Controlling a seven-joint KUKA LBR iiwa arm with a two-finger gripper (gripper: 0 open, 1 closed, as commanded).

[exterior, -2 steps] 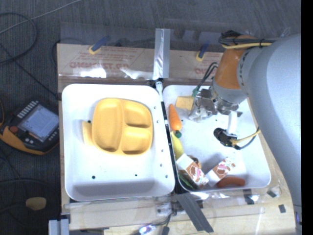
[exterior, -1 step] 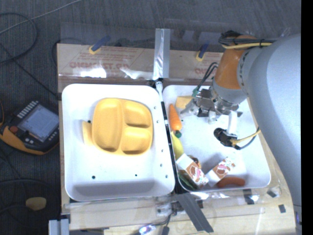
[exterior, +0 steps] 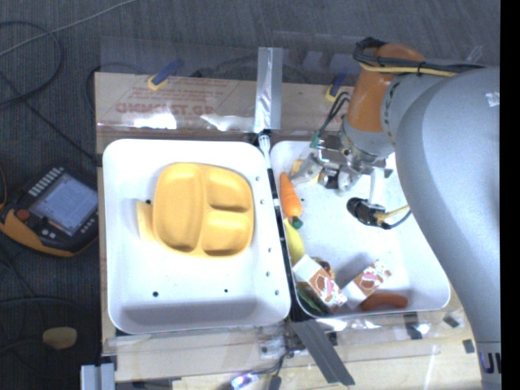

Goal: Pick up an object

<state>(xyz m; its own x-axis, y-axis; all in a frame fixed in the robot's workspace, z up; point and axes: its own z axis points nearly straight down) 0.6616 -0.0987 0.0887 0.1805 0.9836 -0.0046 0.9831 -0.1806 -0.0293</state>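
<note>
On the far left, off the bench, we see a handheld control pad (exterior: pixel 58 210) with a dark screen lying on the grey carpet, with black cables looping around it. Moving right, we come to the left bin (exterior: pixel 122 299), which holds a yellow divided plate (exterior: pixel 203 208) turned so its three compartments face up; a pale yellow piece (exterior: pixel 144 218) peeks out from under its left edge. Behind the bins lies a flat sheet of cardboard (exterior: pixel 187 96) with a strip of silver tape (exterior: pixel 269 88) running down toward the gap between the bins.

In the right bin (exterior: pixel 422 287), pressed along the left wall, we find an orange carrot (exterior: pixel 290 196) pointing up and away, with a yellow banana-like piece (exterior: pixel 293 240) just below it. Nearer the front left corner sit a small carton (exterior: pixel 319 281) with a brown and white label and something green beneath it. Just beside that is a second small box (exterior: pixel 369 279), tilted, and a reddish-brown sausage (exterior: pixel 384 301) lying along the front wall.

The gripper (exterior: pixel 329 169) hangs over the back of the right bin, near the carrot's top end but apart from it. We cannot tell how it is set. Above it is the orange band (exterior: pixel 367 100), and the grey arm (exterior: pixel 455 177) fills the right side.
</note>
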